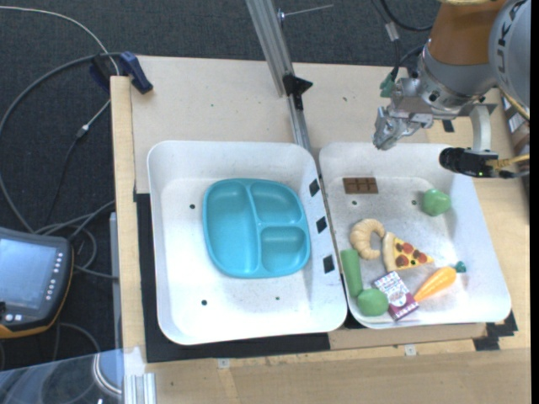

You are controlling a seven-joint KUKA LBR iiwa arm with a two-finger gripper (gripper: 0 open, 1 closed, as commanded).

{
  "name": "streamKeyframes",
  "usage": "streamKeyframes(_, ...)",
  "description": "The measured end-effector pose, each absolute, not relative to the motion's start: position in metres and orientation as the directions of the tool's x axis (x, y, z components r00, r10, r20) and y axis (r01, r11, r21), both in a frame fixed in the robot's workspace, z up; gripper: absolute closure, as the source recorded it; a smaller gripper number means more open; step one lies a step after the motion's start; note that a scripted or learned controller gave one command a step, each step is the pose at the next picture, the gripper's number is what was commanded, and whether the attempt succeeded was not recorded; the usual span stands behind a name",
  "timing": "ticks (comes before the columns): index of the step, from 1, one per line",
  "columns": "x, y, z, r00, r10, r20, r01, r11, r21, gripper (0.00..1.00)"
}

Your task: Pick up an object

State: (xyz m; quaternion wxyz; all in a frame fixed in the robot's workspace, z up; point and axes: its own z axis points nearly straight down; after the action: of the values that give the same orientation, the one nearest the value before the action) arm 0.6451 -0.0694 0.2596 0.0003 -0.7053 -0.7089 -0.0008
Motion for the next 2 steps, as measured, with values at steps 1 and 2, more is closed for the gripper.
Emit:
streamKeyframes(1, 0.644, -0.009, 0.263, -0.007, 1.0, 0.003, 1.0, 0.007, 0.0, 1.0)
streamKeyframes(2, 0.64, 0.037, 0.265, -0.005, 1.0, 0.002, 1.0, 0.005, -0.001, 1.0)
